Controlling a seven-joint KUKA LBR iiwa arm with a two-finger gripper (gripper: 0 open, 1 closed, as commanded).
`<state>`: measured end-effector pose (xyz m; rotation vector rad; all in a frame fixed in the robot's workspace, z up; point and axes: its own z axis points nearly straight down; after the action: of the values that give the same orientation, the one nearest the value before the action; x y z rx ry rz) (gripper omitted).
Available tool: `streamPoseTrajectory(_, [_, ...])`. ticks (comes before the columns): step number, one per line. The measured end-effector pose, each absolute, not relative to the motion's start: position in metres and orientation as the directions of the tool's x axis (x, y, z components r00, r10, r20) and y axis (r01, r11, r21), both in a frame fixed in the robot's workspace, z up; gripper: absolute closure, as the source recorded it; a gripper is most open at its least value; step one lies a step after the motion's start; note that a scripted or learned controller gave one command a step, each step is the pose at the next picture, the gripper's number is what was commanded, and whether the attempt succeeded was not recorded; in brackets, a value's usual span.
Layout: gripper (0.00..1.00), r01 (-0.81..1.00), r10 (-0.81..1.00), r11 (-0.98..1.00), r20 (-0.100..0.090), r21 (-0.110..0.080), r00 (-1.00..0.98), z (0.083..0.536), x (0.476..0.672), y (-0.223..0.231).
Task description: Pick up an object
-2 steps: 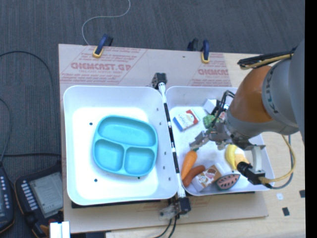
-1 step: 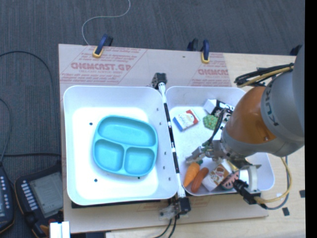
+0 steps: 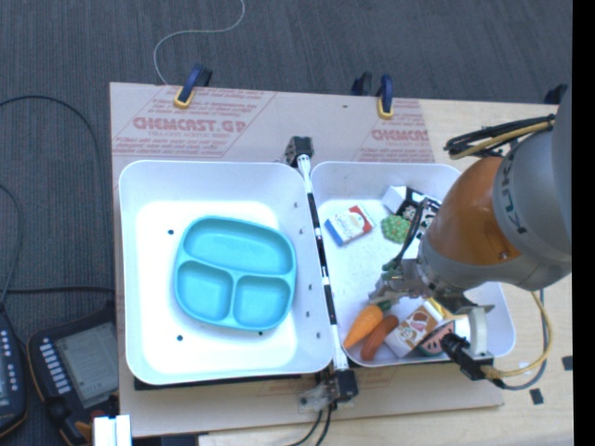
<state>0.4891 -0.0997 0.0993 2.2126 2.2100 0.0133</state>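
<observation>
Bench board (image 3: 200, 124) reads "CHEMCAST GP" (red print); jaws (image 3: 395, 286) perhaps hidden, state unclear.

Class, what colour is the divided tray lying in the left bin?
Light blue: the divided tray shows plainly in the camera view.

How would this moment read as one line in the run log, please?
arm: over right bin | gripper: hidden, state unknown | carrot: lying in right bin | blue tray: in left bin | pick: not confirmed
</observation>
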Motion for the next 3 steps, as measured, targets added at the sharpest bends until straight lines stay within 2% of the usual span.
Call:
streamPoseTrajectory(1, [0.00, 1.000, 1.000, -0.001, -0.004, 0.015, 0.001, 0.099, 0.489, -0.100])
streamPoseTrajectory(2, [0.00, 1.000, 1.000, -0.002, -0.005, 0.010, 0.002, 0.088, 0.486, -0.097])
streamPoseTrajectory(3, [1.00, 1.000, 1.000, -0.002, -0.005, 0.013, 0.002, 0.099, 0.488, -0.096])
